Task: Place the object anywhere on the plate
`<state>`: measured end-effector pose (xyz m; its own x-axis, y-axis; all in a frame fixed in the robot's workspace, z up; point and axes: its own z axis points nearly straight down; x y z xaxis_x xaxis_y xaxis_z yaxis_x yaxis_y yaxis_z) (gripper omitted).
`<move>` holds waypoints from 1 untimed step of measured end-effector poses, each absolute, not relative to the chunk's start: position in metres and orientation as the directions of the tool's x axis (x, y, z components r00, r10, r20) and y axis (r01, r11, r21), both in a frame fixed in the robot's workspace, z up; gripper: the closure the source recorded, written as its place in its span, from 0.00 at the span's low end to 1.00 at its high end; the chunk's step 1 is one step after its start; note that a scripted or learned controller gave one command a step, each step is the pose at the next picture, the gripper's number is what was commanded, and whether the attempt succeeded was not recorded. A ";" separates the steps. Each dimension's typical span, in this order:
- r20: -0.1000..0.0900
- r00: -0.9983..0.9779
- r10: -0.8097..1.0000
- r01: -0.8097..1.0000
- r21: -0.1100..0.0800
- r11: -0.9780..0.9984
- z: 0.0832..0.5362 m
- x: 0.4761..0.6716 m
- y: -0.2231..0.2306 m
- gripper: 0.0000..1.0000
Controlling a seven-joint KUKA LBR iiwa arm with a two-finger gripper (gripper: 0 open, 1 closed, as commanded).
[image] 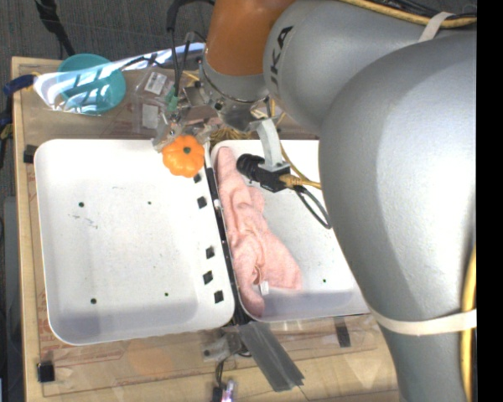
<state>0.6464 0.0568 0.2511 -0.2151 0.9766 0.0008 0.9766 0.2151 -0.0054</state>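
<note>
Clutter hides much of the pincer [178, 131], which hangs just over the back right corner of the left bin [117, 249]. It is a tangle of small metal bits and wires, and I cannot tell if it is open or closed. A little orange pumpkin [184, 157] sits right under it, at that same corner of the left bin and touching or almost touching the pincer. Its top is tucked in under the metal, so I cannot tell if it is being held or is just resting on the bin's edge.

Above the pincer comes the orange band [239, 23], and then the big grey arm [386, 141]. The arm is very close to the camera, and the top and bottom of the picture cut it off.

A pink cloth [251, 233] lies crumpled just past the right wall of the left bin, inside the right bin [323, 262]. The arm covers much of that bin.

The blue plate [88, 82] is behind the back left corner of the left bin, well apart from the pumpkin. Something shiny and see-through lies over it, so its rim is hard to make out.
</note>
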 end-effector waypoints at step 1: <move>0.000 -0.133 0.991 0.991 -0.006 0.133 0.268 0.594 0.143 1.00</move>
<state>0.5943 0.1432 0.2679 -0.1333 0.9911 -0.0001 0.9911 0.1333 -0.0056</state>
